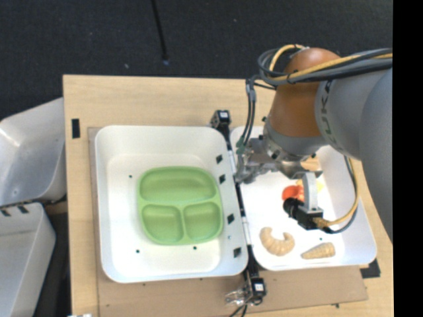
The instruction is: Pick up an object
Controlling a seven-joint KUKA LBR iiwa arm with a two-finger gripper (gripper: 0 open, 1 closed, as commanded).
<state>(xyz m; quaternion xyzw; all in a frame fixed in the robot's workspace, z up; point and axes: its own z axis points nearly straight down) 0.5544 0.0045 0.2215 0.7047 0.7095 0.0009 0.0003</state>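
Likely target: small orange item (291, 193), mid right bin (355, 240), just beside the end effector (254, 166), which hangs at that bin's left wall. Grip state: can't tell. Step looks like approach, nothing lifted yet. Next move needs a shift right + descent onto it.

Same bin, near side: croissant-shaped piece (277, 241) and tan cone (318, 250). Left bin (119, 243) holds a green divided tray (179, 203).

The far part of the right bin (353, 240) is covered by the grey arm (357, 111), which is itself cut off toward the right. The gripper (250, 167) is largely masked by the wrist. A small orange object (291, 193) is partly hidden and cannot be identified. White casings (26, 157) are cut off by the left edge.
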